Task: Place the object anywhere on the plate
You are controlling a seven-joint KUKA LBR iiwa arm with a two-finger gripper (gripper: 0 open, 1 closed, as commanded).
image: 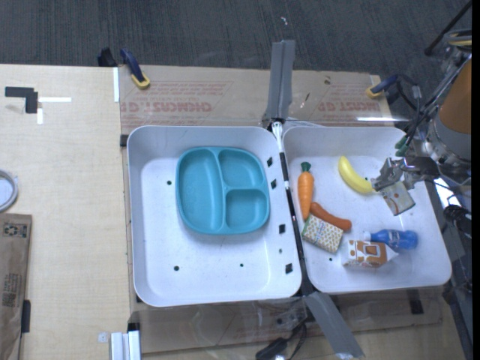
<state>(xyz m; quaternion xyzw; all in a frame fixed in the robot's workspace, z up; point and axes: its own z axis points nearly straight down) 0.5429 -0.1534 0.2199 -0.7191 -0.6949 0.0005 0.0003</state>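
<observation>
A teal plate (223,190) with three compartments lies in the left bin (150,276), with nothing on it. In the right bin (435,268) lie a yellow banana (352,176), an orange carrot (305,190), a red-orange sausage (331,216), a speckled cracker (323,234), a small carton (367,253) and a blue bottle (395,238). My gripper (395,188) hangs over the right bin's right side, just right of the banana's end. Nothing shows between its fingers.
A grey post (282,77) rises behind the divider between the bins. Blue-and-yellow clamps (133,67) (384,86) sit at the bench's back edge. A tape roll (4,192) and a brown bag (13,272) lie far left on the wooden bench.
</observation>
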